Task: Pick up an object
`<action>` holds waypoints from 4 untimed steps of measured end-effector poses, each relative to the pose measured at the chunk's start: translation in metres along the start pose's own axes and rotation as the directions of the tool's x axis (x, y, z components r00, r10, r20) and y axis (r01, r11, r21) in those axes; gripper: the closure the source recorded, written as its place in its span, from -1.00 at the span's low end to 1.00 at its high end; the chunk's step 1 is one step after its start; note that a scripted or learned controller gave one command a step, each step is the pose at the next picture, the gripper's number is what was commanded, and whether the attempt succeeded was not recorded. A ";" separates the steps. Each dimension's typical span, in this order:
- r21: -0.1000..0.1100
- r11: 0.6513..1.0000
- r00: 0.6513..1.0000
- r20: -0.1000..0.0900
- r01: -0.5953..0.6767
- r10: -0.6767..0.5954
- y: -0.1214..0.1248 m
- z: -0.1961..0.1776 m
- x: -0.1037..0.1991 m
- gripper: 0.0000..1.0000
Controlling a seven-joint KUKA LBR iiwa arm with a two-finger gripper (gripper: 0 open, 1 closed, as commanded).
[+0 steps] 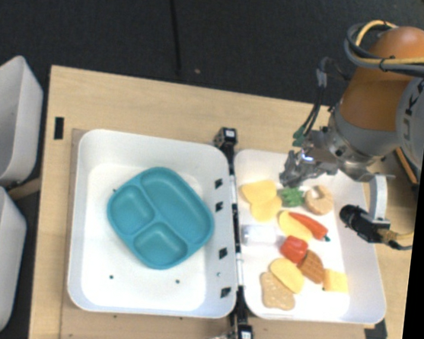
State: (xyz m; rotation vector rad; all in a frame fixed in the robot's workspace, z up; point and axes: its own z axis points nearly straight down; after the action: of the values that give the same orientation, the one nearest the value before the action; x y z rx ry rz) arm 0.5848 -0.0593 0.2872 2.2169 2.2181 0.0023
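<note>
- Camera view: we see the gripper (298, 175) low in the right bin (357, 298), just above a small green toy piece (292, 195) beside a yellow piece (261, 197) and a bagel-like piece (319, 199).
- We judge the reach step in hand; next comes descent and closing on one piece.
- The wrist hides the fingers; we cannot tell their state.
- The left bin (83, 280) holds a teal divided plate (160, 217).

Evenly lit from above; white bins (76, 279) slightly blown out, soft shadows, dark surroundings, mild overall softness, low resolution.
</note>
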 end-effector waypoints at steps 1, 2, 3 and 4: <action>-0.001 1.000 1.000 -0.001 0.003 -0.003 -0.077 -0.101 0.003 1.00; 0.008 1.000 1.000 0.000 0.005 -0.005 -0.076 -0.095 0.003 -1.00; 0.022 1.000 1.000 -0.003 -0.002 0.002 -0.097 0.037 -0.036 -1.00; 0.014 1.000 1.000 -0.002 0.005 -0.005 -0.093 0.024 -0.034 1.00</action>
State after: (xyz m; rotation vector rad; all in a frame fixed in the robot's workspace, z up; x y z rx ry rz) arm 0.4919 -0.0935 0.2626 2.2189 2.2314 -0.0108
